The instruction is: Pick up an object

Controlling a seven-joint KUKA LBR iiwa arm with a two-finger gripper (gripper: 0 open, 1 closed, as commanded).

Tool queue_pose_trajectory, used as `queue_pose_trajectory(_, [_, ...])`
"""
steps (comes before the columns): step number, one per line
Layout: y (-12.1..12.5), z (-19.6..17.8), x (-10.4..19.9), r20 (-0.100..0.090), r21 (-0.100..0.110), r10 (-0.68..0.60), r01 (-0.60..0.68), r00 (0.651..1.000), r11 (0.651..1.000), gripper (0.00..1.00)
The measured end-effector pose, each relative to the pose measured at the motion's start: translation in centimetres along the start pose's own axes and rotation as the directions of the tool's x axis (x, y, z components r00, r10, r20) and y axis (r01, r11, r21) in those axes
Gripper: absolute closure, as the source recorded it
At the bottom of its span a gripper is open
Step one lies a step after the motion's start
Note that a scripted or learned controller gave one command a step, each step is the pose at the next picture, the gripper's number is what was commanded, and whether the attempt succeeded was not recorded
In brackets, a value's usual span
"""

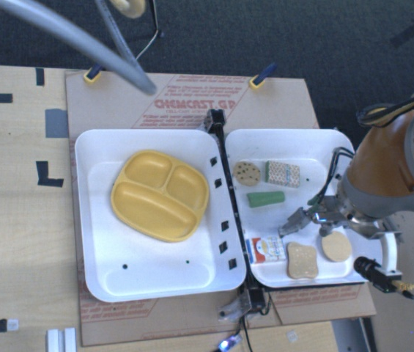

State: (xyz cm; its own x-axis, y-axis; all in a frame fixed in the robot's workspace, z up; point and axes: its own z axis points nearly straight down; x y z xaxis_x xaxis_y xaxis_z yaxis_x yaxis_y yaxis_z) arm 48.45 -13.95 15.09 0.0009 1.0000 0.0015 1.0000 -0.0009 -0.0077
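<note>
Over the right bin (338, 141), the pincer (311, 222) is hovering low, its metal fingers spread apart and gripping nothing.
Around it, small things are lying on the smooth white plastic: a round speckled cookie (247, 171), a patterned rectangular packet (283, 173), a green oblong block (266, 198), a flat red-and-white carton (267, 249), a tan bread-like slice (302, 260) and a pale round disc (336, 247). A glossy yellow divided plate (160, 194) is sitting tilted in the left bin (104, 270).
</note>
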Motion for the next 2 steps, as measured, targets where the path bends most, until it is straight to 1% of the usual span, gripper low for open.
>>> queue_pose_trajectory(1, [0.4,4.5,-0.3,0.000,-0.001,-0.001,0.001,1.000,1.000,0.00])
queue_pose_trajectory(2, [0.6,6.4,-0.3,0.000,-0.008,-0.001,0.001,1.000,1.000,0.00])
